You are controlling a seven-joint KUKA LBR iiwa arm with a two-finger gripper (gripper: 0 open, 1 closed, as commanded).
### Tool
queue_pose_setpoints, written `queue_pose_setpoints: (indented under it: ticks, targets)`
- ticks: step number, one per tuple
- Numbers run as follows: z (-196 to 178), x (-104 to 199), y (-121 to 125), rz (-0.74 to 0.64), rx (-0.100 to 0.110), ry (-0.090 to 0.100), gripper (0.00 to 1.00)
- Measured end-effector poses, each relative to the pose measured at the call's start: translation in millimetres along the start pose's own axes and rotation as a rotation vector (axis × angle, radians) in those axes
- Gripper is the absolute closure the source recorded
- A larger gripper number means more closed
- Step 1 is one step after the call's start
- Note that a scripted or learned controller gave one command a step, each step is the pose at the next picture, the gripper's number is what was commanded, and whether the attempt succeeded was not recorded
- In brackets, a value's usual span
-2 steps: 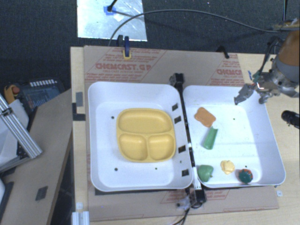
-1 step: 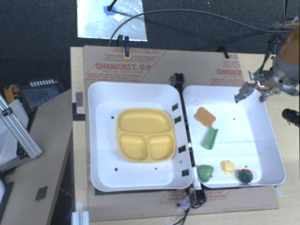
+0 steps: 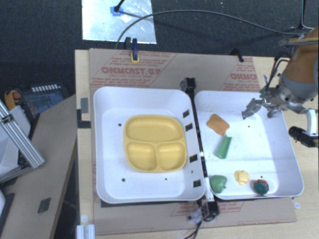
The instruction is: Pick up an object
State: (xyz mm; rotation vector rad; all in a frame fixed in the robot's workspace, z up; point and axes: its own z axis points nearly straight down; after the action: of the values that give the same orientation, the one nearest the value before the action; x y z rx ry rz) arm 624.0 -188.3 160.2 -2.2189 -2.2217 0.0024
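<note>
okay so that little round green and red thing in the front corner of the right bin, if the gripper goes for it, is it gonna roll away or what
Probably, yes. The round green and red object looks ball-like, so a nudge from the gripper could send it rolling. It sits close to the right bin's front wall, which may stop it but leaves the fingers little room. It looks small, so likely light.

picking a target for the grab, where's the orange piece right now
The orange piece lies in the right bin, near its upper left part, just above the green stick and left of the gripper.
</note>
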Motion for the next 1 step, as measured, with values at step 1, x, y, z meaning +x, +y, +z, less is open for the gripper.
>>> queue_pose_setpoints:
  ticks: [1]
  targets:
    - [59.7,-6.4,-1.6,0.000,-0.001,0.000,0.00]
